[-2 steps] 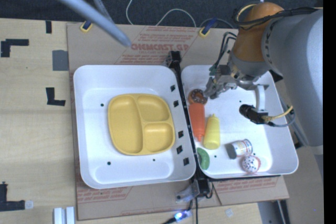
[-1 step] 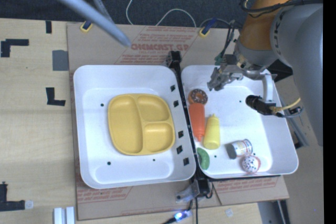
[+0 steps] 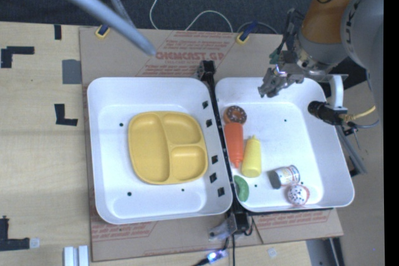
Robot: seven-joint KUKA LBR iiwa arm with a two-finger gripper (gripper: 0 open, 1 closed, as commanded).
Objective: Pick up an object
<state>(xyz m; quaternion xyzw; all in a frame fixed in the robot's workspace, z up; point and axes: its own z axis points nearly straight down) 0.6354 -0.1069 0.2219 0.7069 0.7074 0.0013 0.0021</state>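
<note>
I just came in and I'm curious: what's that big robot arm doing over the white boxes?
The robot arm's gripper hangs over the back of the right bin, holding nothing. Below it lie a donut, a carrot, a yellow bottle and a small can. A yellow tray sits in the left bin.

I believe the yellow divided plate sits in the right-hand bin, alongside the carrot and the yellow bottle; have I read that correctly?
Not quite. The camera view shows the yellow divided plate in the left bin, by itself. The carrot and the yellow bottle do lie side by side in the right bin, as you said.
</note>
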